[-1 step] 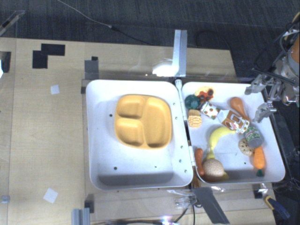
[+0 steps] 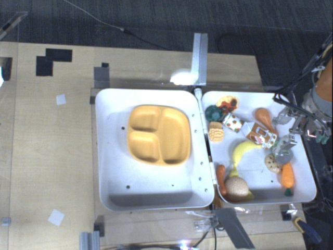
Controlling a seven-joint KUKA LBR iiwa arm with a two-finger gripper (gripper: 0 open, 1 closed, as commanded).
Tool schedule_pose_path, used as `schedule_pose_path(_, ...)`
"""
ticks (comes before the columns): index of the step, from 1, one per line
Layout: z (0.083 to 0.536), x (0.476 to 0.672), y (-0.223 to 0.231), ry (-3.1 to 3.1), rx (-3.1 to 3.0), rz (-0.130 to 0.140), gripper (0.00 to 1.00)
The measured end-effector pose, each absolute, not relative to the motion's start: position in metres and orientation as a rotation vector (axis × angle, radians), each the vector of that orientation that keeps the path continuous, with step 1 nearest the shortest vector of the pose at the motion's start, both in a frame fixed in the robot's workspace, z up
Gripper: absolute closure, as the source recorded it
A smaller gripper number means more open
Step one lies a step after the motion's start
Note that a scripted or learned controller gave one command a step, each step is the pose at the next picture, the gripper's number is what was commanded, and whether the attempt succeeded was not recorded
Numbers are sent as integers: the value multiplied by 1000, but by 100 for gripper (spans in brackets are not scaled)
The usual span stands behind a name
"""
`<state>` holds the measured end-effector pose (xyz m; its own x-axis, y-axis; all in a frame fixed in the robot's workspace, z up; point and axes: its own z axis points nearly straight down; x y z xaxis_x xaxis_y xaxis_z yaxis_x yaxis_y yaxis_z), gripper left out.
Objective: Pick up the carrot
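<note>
Carrot [image 2: 287, 175] lies in the right bin [image 2: 310, 194], near its front right corner — a short orange piece with a small green stub at its near end, pointing roughly front to back. Just behind it sits a round brown cookie [image 2: 271, 163], and the hand [image 2: 285, 146] hangs right above that spot, close over the carrot's far end; whether it is open or closed on anything cannot be told from this angle. Along the same bin's front wall lie a brownish egg-shaped item [image 2: 237, 187] and a slim red-orange piece [image 2: 221, 175], with a yellow banana [image 2: 242, 152] curving up behind them. Farther back are a small printed carton [image 2: 261, 136], a waffle-like biscuit [image 2: 216, 133], a white spotted cube [image 2: 232, 122], an orange drumstick [image 2: 264, 117], a dark green lump [image 2: 212, 113] and a small pile of berries [image 2: 227, 103]. The left bin [image 2: 109, 191] holds one thing — a yellow divided plate [image 2: 158, 134] with three compartments. Both bins rest on the pale wooden surface [image 2: 47, 155].
</note>
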<state>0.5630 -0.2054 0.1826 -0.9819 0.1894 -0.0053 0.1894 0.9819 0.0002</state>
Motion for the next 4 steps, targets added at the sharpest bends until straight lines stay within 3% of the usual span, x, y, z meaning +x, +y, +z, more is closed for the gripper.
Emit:
schedule_pose_path(1,117,553,-207,3042,632,-5,0)
schedule_pose_path(2,107,518,-209,2965,802,-6,0)
schedule_pose_path(4,97,498,-209,2737,1462,7,0)
